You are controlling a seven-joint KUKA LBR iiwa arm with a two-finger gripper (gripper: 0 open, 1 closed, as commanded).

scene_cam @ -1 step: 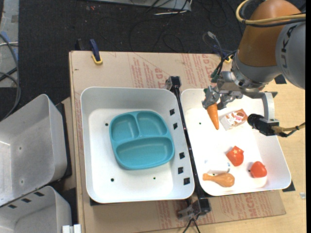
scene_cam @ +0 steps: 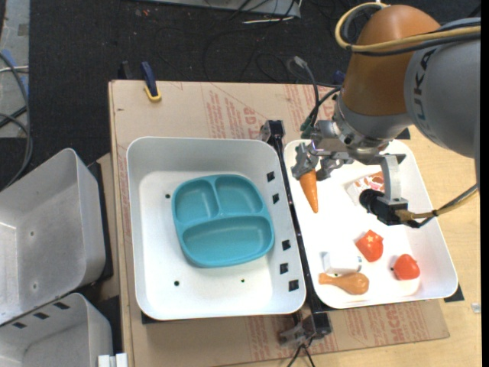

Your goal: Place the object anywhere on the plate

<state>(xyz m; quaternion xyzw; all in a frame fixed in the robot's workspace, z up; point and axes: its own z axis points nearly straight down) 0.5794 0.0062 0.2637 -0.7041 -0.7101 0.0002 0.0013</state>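
Note:
A teal divided plate (scene_cam: 223, 220) lies in the middle of the left white bin (scene_cam: 145, 167). An orange carrot (scene_cam: 309, 191) points downward at the left side of the right bin (scene_cam: 432, 235), close to the wall between the bins. My gripper (scene_cam: 316, 164) is right above the carrot's thick end, and its fingers are shut on that end. The arm's wrist hides the bin's upper middle part.
The right bin also holds a red-and-white packet (scene_cam: 368, 183), a red piece (scene_cam: 370, 245), a red tomato-like piece (scene_cam: 406, 267), a tan drumstick (scene_cam: 347, 282) and a small white item (scene_cam: 340, 262). A black cable part (scene_cam: 382, 207) hangs beside the gripper.

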